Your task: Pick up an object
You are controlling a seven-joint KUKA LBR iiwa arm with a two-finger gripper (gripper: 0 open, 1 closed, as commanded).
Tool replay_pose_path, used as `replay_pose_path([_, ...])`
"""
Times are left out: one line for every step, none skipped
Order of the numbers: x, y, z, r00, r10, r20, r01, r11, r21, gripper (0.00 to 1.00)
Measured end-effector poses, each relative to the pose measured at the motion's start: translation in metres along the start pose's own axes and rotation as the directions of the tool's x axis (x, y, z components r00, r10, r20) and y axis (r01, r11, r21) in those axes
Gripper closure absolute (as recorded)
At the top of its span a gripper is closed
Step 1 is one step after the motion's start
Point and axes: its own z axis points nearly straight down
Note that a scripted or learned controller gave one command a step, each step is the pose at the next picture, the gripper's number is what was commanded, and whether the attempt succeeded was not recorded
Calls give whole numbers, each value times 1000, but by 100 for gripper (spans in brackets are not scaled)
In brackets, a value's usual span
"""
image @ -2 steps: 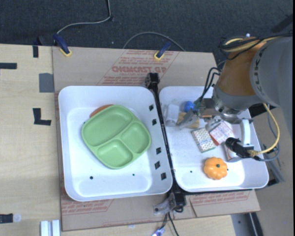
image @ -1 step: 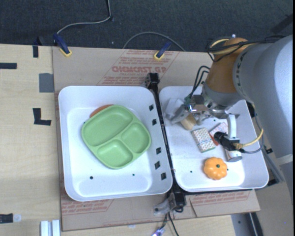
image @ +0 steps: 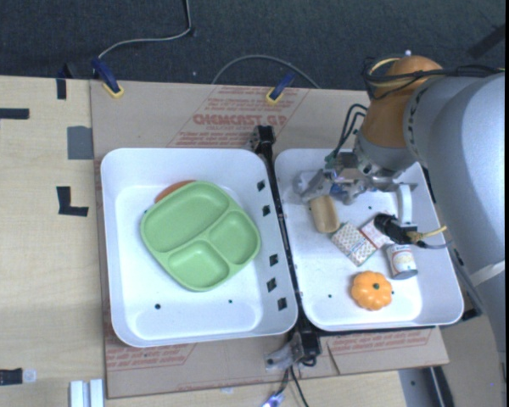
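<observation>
Left bin [image: 127, 227] holds your green tray [image: 200, 235]; right bin [image: 433, 312]: tan cylinder [image: 324, 214] lies just below-left of the gripper [image: 343, 182], long axis running toward it, gripper's state unreadable, patterned block [image: 351, 242] and orange pumpkin [image: 371, 290] farther off.

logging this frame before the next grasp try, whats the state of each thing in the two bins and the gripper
green three-compartment plastic tray: flat in left bin, covering an orange item
small orange pumpkin: upright, right bin
tan cylinder: on its side
patterned packet: lying flat
small can: tipped on its side
gripper: low in the right bin by the cylinder, jaws unclear
</observation>
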Motion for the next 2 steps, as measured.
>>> replay_pose_path([9, -23, 0, 1000, 1, 3, -1, 1000, -3, 0])
replay_pose_path([22, -33, 0, 1000, 1, 4, -1, 1000, -3, 0])
